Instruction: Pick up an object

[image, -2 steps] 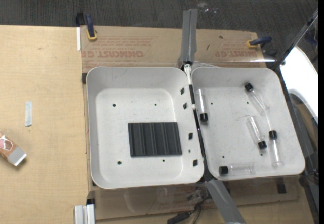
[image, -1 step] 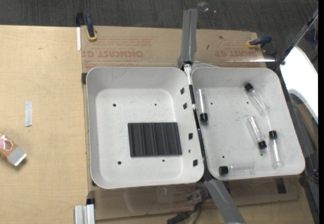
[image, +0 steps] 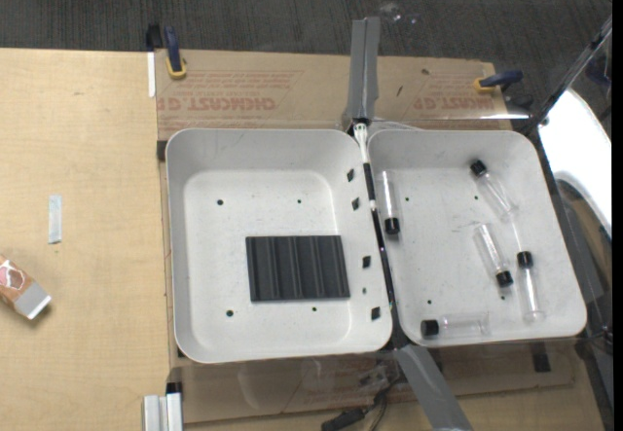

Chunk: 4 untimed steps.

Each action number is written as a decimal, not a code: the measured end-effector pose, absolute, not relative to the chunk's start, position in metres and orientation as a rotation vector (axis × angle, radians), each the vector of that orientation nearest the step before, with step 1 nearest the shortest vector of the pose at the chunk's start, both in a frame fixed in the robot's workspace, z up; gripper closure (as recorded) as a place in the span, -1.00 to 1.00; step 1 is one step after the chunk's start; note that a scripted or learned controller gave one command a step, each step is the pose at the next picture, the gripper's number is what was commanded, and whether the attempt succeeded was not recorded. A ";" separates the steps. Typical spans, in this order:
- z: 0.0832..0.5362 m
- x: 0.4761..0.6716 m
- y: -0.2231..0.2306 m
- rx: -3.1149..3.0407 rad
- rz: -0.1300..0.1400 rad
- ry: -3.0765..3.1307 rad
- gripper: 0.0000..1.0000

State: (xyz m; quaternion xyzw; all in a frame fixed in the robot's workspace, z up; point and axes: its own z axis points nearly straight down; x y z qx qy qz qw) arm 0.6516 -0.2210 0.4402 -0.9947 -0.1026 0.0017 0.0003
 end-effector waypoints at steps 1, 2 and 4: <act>0.440 0.641 -0.222 -3.125 0.008 -0.313 1.00; 0.440 0.613 -0.222 -3.124 0.008 -0.311 1.00; 0.440 0.643 -0.222 -3.124 0.008 -0.315 1.00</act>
